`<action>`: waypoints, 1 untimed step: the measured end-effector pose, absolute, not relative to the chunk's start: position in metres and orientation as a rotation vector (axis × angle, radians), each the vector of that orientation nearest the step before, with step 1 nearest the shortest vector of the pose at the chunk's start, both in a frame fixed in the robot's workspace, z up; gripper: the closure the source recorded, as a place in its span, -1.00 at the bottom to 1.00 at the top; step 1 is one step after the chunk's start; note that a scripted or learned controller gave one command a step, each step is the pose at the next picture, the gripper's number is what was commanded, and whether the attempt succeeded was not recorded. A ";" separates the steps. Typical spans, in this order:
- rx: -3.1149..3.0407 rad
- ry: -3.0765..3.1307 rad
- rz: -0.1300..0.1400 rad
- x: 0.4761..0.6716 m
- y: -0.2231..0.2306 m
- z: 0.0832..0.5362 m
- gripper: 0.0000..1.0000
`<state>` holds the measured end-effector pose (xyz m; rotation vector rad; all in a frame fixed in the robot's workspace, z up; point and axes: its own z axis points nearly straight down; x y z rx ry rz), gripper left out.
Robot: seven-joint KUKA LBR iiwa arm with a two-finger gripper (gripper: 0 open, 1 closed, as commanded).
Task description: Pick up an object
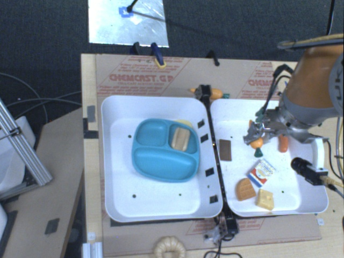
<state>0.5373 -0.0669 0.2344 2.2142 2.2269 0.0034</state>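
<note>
Jaws low in right bin, grip state unclear. Orange piece touching beneath; carrot just beside. Off-centre closing may nudge either away.

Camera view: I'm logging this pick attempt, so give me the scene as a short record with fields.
left bin: blue divided plate with a tan food piece in its upper right compartment
right bin: brown rectangle, small carton, round cookie, cheese wedge, orange carrot
hand: low over the right bin's upper part, at a small orange item
grasp: cannot tell
</note>
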 end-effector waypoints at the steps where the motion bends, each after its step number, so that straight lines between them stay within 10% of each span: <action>1: 2.219 2.223 0.001 0.532 -0.070 0.231 1.00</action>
